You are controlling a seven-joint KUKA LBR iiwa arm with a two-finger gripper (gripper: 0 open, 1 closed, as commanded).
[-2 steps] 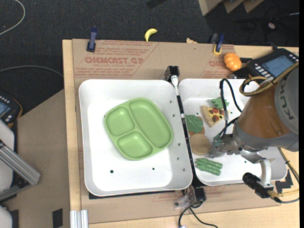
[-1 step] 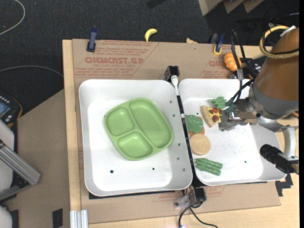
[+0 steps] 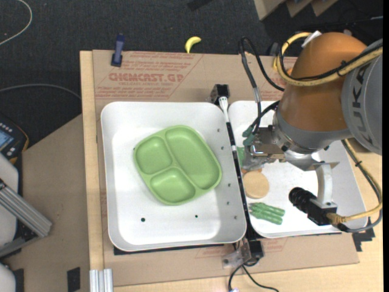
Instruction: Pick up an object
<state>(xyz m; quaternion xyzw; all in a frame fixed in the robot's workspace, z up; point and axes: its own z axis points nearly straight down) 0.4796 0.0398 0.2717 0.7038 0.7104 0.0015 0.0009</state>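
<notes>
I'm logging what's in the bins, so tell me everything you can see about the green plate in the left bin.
The green plate is a light green divided dish, plastic by the look of it, with rounded corners and three hollows: two at its upper end, one wider at its lower end. It lies flat and right way up, turned at a slant, near the middle of the left bin. Nothing lies in its hollows. It rests on the bin's white floor, apart from the walls, and nothing else touches it.

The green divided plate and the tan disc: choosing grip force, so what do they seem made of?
Green divided plate: probably moulded plastic, smooth with a soft sheen. Tan disc: matte and flat, possibly wood or cork; the view leaves it open.
</notes>
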